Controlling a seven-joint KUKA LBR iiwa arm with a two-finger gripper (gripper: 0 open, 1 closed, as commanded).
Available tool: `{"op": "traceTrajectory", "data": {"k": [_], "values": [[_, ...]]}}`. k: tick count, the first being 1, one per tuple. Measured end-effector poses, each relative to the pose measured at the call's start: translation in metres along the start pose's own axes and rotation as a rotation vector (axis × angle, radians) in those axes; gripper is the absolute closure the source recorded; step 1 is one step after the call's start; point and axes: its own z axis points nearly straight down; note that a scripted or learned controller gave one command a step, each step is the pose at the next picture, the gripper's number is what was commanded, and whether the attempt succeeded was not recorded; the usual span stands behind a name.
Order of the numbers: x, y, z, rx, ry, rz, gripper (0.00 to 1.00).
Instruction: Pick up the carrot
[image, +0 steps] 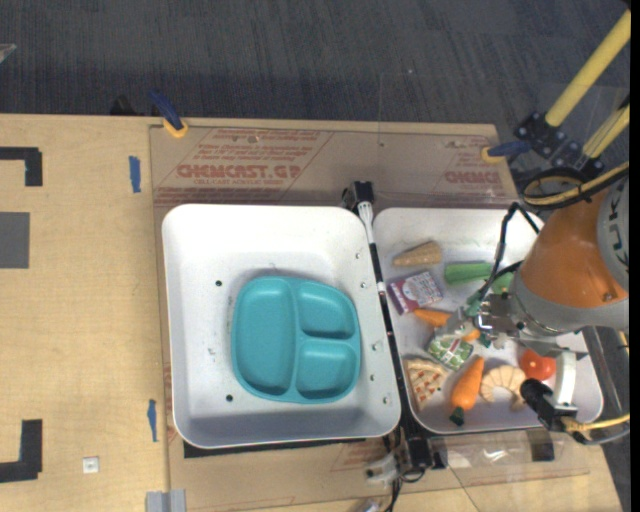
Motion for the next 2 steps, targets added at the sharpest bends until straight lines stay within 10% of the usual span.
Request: {"op": "traceTrajectory", "data": {"k": [1,2], "values": [[0.006,0.022,0.019,0.018,-0.005,0.055,0.00],[-0.007,-0.014,0.024,0.032,0.008,-0.082,0.00]]}}
